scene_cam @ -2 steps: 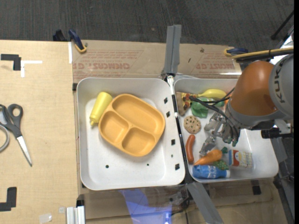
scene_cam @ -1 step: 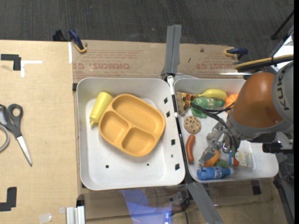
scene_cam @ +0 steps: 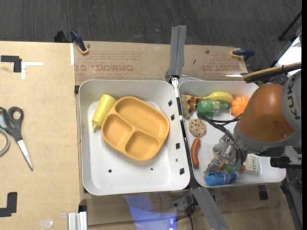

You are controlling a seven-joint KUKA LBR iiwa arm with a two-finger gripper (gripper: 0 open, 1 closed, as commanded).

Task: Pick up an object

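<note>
My gripper [scene_cam: 221, 161] is low in the right bin [scene_cam: 273, 176], near its front edge, below the orange band of the arm [scene_cam: 266, 113]. It sits just above a blue crumpled object [scene_cam: 220, 178], among small colourful items. A red sausage [scene_cam: 195, 152] lies just left of it, with a round cookie [scene_cam: 196, 127] a little farther back. At the back of this bin are a green bottle [scene_cam: 211, 107], a banana [scene_cam: 218, 97] and an orange fruit [scene_cam: 239, 105]. The arm hides the bin's right part.
The left bin [scene_cam: 96, 176] holds a yellow divided plate [scene_cam: 135, 127] and a yellow bottle [scene_cam: 103, 110] at its left. A white packet [scene_cam: 253, 164] lies right of the gripper. Scissors [scene_cam: 17, 133] rest on the bench at far left. The wall between the bins [scene_cam: 183, 143] is close on the gripper's left.
</note>
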